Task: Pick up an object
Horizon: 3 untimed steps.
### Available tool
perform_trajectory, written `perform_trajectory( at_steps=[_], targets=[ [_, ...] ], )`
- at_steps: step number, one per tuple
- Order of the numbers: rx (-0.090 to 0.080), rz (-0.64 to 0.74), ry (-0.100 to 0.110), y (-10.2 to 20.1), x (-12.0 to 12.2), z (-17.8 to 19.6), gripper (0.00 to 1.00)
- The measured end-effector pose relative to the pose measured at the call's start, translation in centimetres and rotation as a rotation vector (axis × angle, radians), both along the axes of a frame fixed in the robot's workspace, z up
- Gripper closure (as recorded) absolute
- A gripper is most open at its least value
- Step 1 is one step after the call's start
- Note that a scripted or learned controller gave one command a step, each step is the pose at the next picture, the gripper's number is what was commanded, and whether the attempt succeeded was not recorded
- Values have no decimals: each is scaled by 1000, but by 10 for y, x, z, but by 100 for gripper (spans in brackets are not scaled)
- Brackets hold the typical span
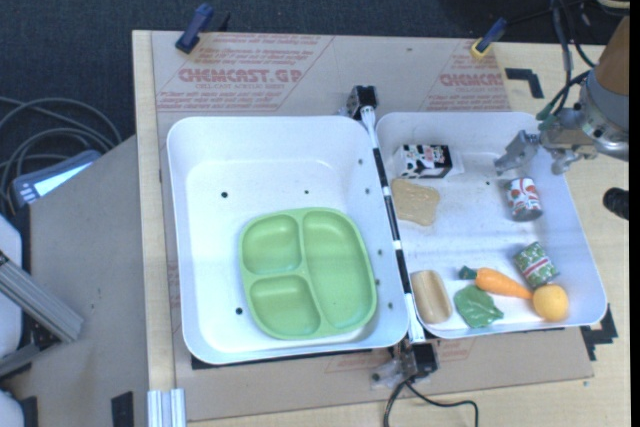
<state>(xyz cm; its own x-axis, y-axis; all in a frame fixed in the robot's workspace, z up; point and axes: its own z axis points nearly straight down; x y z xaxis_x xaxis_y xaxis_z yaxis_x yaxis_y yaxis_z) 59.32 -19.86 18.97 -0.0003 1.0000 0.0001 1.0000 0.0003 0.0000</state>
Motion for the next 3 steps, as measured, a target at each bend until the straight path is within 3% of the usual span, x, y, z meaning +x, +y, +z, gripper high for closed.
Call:
perform_trajectory(
  at_steps=[1, 2, 3],
  targets=[
    [11, 5, 2, -19, 13, -106, 0],
    [2, 3, -1, -23, 13, -95, 100],
    [1, 2, -2, 70, 38, -41, 100]
  ],
)
